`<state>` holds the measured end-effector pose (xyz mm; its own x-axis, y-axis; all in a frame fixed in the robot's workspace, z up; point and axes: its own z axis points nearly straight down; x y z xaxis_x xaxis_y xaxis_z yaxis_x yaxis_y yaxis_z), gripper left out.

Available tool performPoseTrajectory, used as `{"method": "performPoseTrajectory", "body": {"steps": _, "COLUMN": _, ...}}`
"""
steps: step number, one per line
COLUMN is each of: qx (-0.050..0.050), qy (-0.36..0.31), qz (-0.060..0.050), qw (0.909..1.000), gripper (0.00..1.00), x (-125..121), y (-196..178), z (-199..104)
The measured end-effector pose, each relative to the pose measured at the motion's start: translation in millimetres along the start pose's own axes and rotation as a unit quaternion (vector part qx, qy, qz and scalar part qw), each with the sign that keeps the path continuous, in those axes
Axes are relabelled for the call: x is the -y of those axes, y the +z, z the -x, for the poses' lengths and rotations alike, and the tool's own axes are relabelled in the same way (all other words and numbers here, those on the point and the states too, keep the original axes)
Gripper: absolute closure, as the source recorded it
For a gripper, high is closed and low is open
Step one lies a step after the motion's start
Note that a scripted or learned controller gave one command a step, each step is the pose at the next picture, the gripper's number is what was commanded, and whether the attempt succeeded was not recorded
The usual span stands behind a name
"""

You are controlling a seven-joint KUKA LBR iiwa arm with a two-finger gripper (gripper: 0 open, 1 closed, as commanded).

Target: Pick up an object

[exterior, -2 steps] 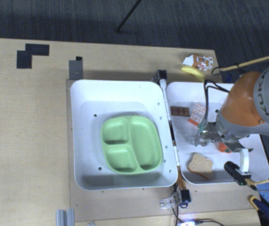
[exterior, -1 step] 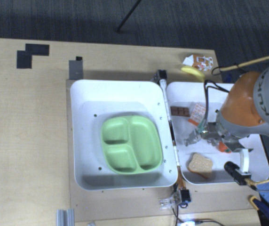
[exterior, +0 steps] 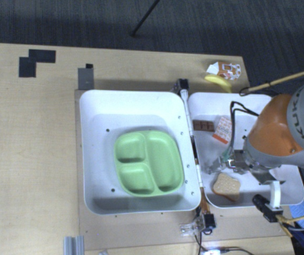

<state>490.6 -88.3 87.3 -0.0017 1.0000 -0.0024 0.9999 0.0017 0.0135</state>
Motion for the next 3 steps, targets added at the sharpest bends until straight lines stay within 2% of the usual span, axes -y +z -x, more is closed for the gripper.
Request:
{"method": "performPoseTrajectory", "body": {"steps": 1, "qx": 0.0, "qy": 0.0, "qz": 0.003, "qw": 1.0, "gripper": 1.0, "x": -2.2, "y": -11.3, "z": 0.0}}
{"method": "performPoseTrajectory", "body": {"steps": 2, "qx": -0.001, "qy": 0.0, "qz": -0.005, "qw": 1.0, "gripper": 1.0, "x": -36.7, "y": -35.9, "z": 54.0}}
{"method": "performPoseTrajectory", "body": {"steps": 3, "qx": -0.001, "qy": 0.0, "qz": -0.006, "qw": 1.0, "gripper": 0.0, "x": -36.5, "y": -35.6, "z": 53.4}}
